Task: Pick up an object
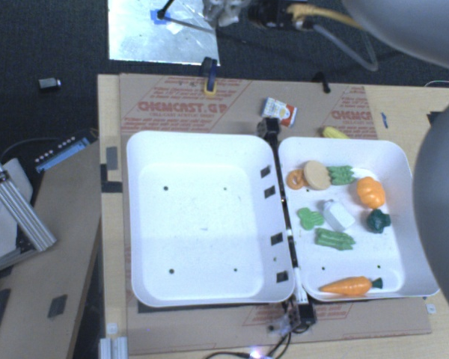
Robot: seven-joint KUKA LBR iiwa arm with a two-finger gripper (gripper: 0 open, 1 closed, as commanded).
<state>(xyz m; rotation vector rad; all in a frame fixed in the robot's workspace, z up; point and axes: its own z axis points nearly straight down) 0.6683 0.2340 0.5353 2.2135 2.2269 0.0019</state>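
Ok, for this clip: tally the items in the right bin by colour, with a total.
Orange: 3, the carrot, the pepper and the small ring
Green: 4, at and
Tan: 1, the disc
White: 1, the block
Total: 9

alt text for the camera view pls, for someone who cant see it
Two shallow white plastic bins sit side by side on a cardboard-covered bench; the right bin holds small toy foods, among them an orange plastic carrot, an orange pepper and a round tan biscuit. The grey end effector hangs above the bench's far edge.
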